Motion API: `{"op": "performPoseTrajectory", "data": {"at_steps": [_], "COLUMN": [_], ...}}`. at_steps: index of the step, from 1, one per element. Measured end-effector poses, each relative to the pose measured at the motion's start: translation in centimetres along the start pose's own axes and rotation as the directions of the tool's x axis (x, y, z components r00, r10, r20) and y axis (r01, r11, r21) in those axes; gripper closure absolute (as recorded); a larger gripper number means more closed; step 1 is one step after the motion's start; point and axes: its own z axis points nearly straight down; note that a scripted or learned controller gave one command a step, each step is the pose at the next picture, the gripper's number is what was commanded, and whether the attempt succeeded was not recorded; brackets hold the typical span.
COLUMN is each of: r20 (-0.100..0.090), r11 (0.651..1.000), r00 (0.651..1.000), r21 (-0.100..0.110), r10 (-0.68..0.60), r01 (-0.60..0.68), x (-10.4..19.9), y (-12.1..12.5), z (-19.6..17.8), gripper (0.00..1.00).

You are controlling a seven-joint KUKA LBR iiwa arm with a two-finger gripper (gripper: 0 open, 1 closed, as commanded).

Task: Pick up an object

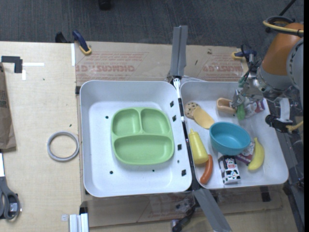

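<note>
Camera view: we see the gripper (240, 105), grip unclear, over a tan scoop (225, 106); its long axis runs 9-to-3 o'clock

On the surface (38, 110) left of the bins we see a grey tape ring (63, 145), with scissors (8, 204) near the lower left corner. A brown paper bag (6, 115) lies at the left edge, and a blue clamp (82, 42) grips the cardboard sheet (125, 62).

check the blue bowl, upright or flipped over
Upright: the blue bowl in the right bin shows its open rim and hollow inside facing up.
</note>
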Motion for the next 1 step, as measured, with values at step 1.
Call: {"op": "performPoseTrajectory", "data": {"at_steps": [1], "r20": [0.008], "r11": [0.996], "r00": [0.996], "r21": [0.001], "r10": [0.084], "r01": [-0.084], "x": [7.99], "y": [0.53], "z": [-10.16], "gripper": [1.0]}}
